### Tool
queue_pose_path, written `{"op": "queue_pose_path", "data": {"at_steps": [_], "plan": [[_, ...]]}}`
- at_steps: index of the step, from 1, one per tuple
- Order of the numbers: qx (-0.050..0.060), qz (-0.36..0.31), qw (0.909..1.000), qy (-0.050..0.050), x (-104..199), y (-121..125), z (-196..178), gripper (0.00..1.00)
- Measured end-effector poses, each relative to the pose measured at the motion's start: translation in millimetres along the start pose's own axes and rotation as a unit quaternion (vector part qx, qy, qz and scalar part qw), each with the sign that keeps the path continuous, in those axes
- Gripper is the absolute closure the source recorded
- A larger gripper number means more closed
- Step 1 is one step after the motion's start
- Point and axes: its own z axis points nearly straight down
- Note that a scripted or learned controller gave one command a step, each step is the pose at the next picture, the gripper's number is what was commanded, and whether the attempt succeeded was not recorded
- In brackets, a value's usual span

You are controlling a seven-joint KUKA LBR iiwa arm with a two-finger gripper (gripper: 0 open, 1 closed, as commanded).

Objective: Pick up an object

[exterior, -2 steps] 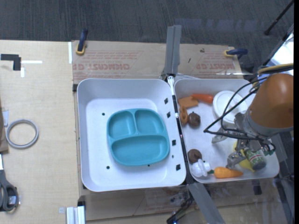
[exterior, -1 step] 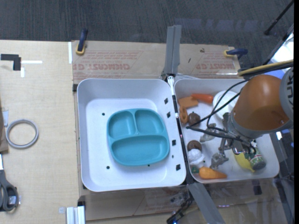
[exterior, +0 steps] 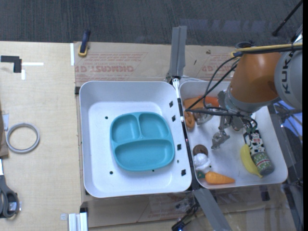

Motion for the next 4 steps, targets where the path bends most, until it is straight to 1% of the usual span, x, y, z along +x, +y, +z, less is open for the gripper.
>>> {"op": "queue_pose_path", "data": {"at_steps": [1,2,3,4], "plan": [[-0.008,-0.024,0.9995,0.017,-59,-23,5,0.0],[-0.002,-0.029,0.9996,0.0,19,-117,0,0.0],[-0.001,-0.062,0.9981,0.001,88,-54,-2,0.0],[0.0,0.03,0.9996,0.0,32,-14,0,0.0]]}}
